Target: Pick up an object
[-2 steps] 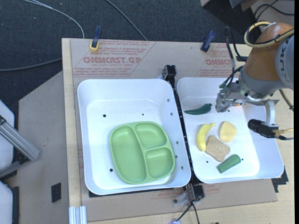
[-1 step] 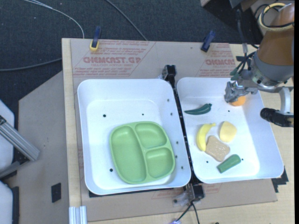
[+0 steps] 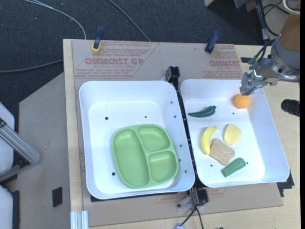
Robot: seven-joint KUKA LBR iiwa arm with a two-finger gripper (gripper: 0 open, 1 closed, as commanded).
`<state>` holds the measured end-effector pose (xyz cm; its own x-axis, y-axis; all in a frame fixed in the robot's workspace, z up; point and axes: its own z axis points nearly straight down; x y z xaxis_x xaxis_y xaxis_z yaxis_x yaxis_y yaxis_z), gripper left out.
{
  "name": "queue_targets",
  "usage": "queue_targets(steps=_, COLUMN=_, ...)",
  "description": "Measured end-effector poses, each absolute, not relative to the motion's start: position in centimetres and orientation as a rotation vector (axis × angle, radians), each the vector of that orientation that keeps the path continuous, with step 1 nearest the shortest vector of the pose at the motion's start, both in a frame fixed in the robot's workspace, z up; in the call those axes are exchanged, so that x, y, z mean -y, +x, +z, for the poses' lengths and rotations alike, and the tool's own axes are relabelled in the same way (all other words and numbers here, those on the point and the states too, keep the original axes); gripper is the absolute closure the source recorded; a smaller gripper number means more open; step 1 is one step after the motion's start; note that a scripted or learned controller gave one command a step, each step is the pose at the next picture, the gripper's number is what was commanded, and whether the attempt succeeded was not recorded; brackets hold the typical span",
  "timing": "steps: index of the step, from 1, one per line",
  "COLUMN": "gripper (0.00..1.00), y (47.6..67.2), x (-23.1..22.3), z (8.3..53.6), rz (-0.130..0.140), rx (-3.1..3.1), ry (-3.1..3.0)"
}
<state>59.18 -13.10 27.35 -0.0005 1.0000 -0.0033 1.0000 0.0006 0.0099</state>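
Hand hangs over the far corner of the right white plastic bin; whether it is spread or pressed together I cannot tell. Just below it and slightly to the right sits a small round orange fruit, seemingly the target, not yet grasped. This looks like the approach step; next the hand would need to centre over the fruit and descend around it. Red print on the brown sheet covering the counter beyond the hand reads "CHEMCAST GP".
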Motion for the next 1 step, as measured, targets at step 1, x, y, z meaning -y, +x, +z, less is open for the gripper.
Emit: queue_targets(steps=1, gripper=1.0, y=60.47, x=8.07, z=25.5, rz=-0.001, rx=-2.229, ry=2.218)
